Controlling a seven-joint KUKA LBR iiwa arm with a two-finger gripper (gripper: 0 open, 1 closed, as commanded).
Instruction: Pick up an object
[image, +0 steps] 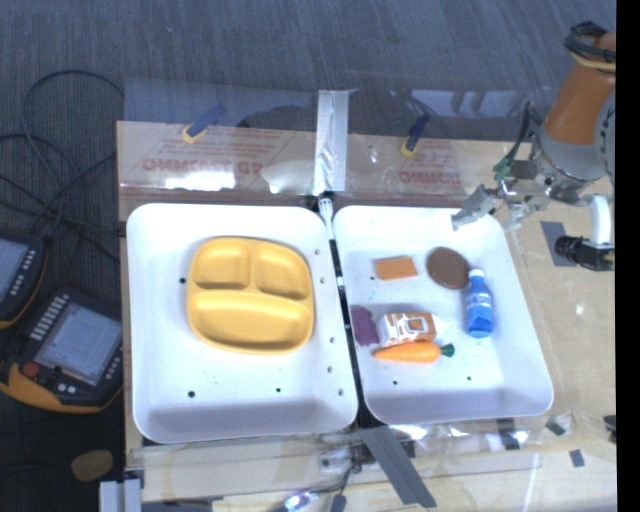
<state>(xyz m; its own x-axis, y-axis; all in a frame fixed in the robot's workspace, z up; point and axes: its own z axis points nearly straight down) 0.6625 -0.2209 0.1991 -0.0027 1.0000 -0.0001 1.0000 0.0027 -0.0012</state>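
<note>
1. The right bin (520, 330) is seen to carry the small things; the blue bottle (479, 303) is laid flat near the bin's right wall, its long axis running up and down the view, its white cap toward the far side; the carrot (408, 352) is laid crosswise, its green end pointing right.
2. A small carton (410, 326) is found just above the carrot, touching or nearly so; a purple piece (362, 324) sits at its left; an orange block (395, 268) and a brown disc (448, 267) are placed farther back.
3. The left bin (150, 380) is occupied by a yellow divided tray (250, 294).
4. Both bins are borne by the counter (585, 340); grey carpet and black cables are seen at left.
5. The claw (478, 208) is held over the right bin's far right corner, nothing visibly gripped; whether it is spread or pressed together cannot be told.
</note>
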